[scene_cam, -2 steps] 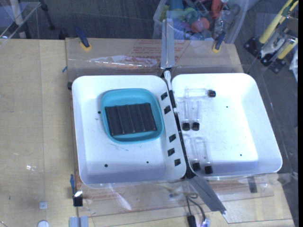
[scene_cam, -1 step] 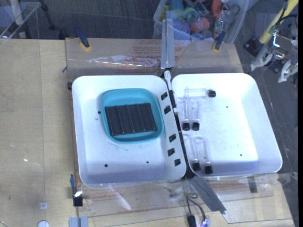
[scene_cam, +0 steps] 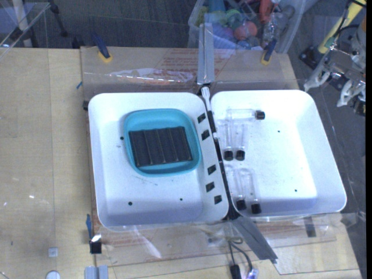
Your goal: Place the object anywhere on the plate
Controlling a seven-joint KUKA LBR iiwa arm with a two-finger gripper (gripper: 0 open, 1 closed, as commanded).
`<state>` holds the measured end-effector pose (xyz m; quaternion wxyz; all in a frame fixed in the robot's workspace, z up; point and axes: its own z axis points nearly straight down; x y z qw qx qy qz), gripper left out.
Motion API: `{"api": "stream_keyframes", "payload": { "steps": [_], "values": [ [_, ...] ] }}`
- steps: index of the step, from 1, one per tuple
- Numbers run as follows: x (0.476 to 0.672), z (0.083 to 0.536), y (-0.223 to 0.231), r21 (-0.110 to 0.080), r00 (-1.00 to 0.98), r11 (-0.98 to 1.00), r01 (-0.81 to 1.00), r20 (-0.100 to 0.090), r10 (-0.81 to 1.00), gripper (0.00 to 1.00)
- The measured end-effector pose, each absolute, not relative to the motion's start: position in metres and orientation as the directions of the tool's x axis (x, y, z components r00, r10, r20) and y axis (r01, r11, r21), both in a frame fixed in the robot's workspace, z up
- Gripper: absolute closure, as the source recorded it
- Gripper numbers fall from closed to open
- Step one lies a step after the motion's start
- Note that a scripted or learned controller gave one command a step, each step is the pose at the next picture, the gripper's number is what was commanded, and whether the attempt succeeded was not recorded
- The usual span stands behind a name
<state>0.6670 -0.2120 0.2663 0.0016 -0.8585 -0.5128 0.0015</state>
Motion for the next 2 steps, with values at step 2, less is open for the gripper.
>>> {"api": "stream_keyframes", "payload": {
  "steps": [2],
  "values": [
    [0.667, 0.318, -0.169, -0.003, 0.470, -0.470, 0.883, 0.000, 0.883, 0.00]
  ]
}}
